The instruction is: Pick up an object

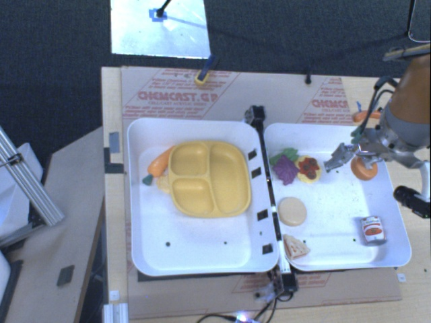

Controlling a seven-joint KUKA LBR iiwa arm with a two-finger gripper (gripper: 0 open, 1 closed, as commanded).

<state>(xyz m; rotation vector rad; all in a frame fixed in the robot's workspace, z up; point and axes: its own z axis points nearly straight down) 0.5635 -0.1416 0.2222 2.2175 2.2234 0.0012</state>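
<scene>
The right bin holds several toy foods. There is a purple bunch with green leaves, a red and yellow piece, a round tan biscuit, a sandwich wedge, a small red can and an orange slice. My gripper hangs over the upper middle of this bin, just right of the red and yellow piece and left of the orange slice. I see nothing held in it.
The left bin carries a yellow divided plate with a toy carrot at its left rim. A black divider runs between the bins. The arm's grey wrist overhangs the right bin's far right corner.
</scene>
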